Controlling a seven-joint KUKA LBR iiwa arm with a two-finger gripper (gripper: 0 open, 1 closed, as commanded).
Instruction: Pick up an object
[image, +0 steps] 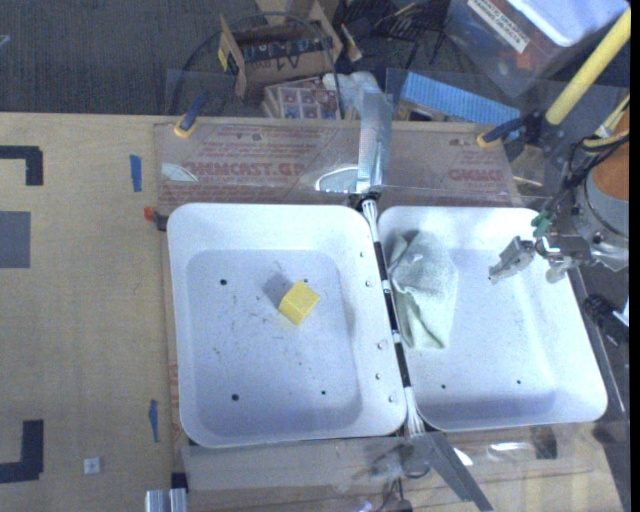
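A small yellow block (299, 302) lies near the middle of the left bin (200, 240). A crumpled pale green-white cloth (422, 290) rests against the left wall of the right bin (560, 400). My gripper (512, 258) hangs over the upper right part of the right bin, to the right of the cloth and apart from it. Nothing shows between its fingers, which look slightly parted.
A clear plastic sheet and cardboard stand behind the bins. Clamps hold the bins at the middle seam, top and bottom. Wooden bench surface stretches to the left, with black and blue tape marks on it.
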